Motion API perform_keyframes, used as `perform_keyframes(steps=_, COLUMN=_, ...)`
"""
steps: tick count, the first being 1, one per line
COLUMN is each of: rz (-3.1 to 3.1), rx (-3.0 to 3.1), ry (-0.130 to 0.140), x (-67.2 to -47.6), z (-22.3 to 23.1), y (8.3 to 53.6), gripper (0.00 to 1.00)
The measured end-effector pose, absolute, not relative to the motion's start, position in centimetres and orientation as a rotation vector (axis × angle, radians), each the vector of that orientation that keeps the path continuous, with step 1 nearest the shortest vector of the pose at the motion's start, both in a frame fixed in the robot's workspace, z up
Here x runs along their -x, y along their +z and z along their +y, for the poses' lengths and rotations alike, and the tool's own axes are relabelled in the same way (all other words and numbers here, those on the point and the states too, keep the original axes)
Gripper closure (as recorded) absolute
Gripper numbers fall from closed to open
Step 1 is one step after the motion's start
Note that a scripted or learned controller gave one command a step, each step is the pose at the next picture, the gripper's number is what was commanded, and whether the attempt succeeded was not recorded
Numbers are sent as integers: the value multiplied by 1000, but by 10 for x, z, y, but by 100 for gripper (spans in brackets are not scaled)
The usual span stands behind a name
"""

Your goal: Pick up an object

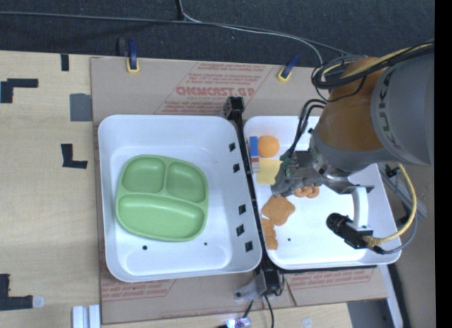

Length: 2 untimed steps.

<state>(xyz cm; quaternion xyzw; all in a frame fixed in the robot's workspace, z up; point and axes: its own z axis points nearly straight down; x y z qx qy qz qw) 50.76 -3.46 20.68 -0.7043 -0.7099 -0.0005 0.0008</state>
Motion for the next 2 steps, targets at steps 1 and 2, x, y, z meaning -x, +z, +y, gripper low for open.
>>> perform_keyframes(steps=1, rz=-2229, rx=2211, ry=0, x=-514, z=22, y=218, gripper=100)
perform_keyframes(steps=2, rz=-2228, rx=2211, ry=3, x=-513, z=82, y=210, gripper=100)
